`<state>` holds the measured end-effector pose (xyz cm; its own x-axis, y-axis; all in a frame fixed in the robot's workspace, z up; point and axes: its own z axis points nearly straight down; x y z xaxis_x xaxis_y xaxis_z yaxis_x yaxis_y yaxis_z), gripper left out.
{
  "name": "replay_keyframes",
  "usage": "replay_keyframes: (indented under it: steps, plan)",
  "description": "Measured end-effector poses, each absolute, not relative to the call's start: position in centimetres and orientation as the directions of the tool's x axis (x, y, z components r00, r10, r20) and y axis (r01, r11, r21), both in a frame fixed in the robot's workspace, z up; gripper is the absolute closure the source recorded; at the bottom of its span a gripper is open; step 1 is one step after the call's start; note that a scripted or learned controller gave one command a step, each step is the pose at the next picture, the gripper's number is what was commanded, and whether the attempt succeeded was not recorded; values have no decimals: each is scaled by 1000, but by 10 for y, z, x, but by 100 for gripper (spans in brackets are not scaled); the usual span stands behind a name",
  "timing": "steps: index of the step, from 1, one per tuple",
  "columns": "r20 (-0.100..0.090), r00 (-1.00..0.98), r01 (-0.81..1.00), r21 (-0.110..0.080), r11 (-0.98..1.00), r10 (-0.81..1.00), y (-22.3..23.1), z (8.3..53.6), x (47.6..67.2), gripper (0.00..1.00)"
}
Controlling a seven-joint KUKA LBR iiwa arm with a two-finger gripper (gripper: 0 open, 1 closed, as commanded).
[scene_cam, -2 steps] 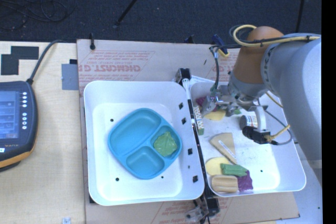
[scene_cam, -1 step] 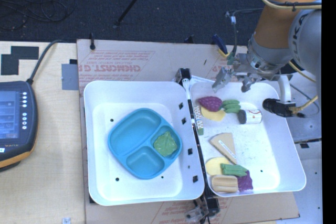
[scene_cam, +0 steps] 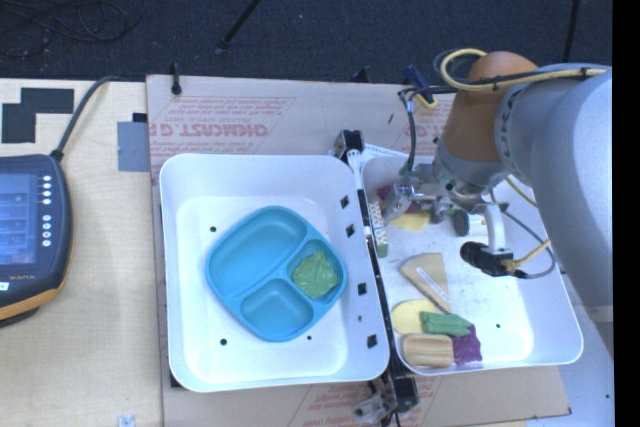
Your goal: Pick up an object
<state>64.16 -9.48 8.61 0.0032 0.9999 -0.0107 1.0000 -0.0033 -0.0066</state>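
Yellow soft plastic lump [scene_cam: 410, 221] lying at twelve o'clock in the right shallow white bin [scene_cam: 545, 340], just under the lowered end effector [scene_cam: 428, 205], presumably poised there for a grasp, though finger state impossible to tell, with nothing visibly held.
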Motion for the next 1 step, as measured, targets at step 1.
replay_keyframes:
  steps: [1]
  plan:
    - [0, -3, 1000, 4, 3, 1000, -80, 192, 646, 0]
